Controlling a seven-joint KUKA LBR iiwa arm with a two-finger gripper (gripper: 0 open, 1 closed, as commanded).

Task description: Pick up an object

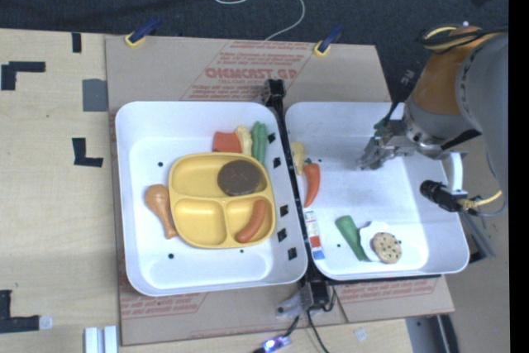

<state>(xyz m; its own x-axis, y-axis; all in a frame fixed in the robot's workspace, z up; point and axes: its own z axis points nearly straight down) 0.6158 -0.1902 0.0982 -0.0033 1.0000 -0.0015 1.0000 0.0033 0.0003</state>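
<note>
Hand (374, 155) hung low with nothing between its fingers, spread or pressed unclear, green pepper (350, 236) and cookie (385, 245) below it.

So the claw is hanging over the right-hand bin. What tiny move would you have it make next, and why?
Probably slide the gripper toward the near end of the right bin and stop above the cookie. The gripper sits over bare white floor in the far part of that bin, with nothing between its fingers, and the cookie and the green vegetable beside it lie closer to the near rim.
</note>
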